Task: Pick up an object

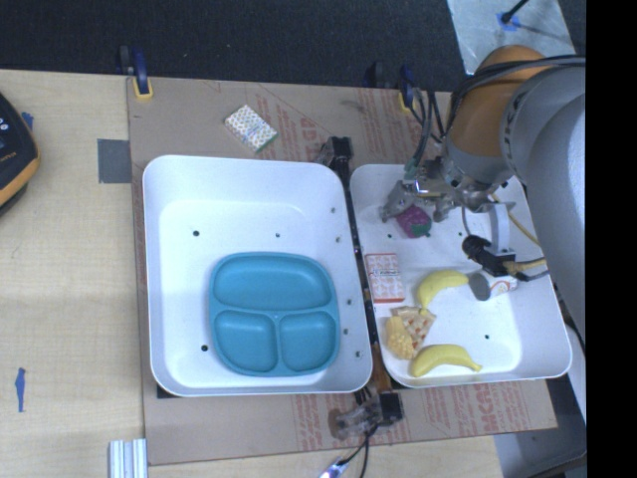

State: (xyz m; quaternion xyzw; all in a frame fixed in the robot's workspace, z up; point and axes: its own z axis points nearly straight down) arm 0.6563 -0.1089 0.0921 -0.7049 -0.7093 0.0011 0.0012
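My gripper [414,207] hangs low over the back of the right bin [532,352], its fingers straddling a small purple and green object [414,222]. Whether the fingers grip it is unclear. In the same bin lie a red-and-white packet [384,276], a yellow banana [440,285], a second banana [444,360] near the front wall, and a yellow waffle-like piece [408,331]. A small grey object [480,287] rests beside the first banana.
The left bin [169,192] holds a blue divided plate [276,312]. A small patterned packet [250,126] lies on the cardboard behind the left bin. A yellow-and-black device [12,157] sits at the far left. The arm's bulk covers the right bin's back right corner.
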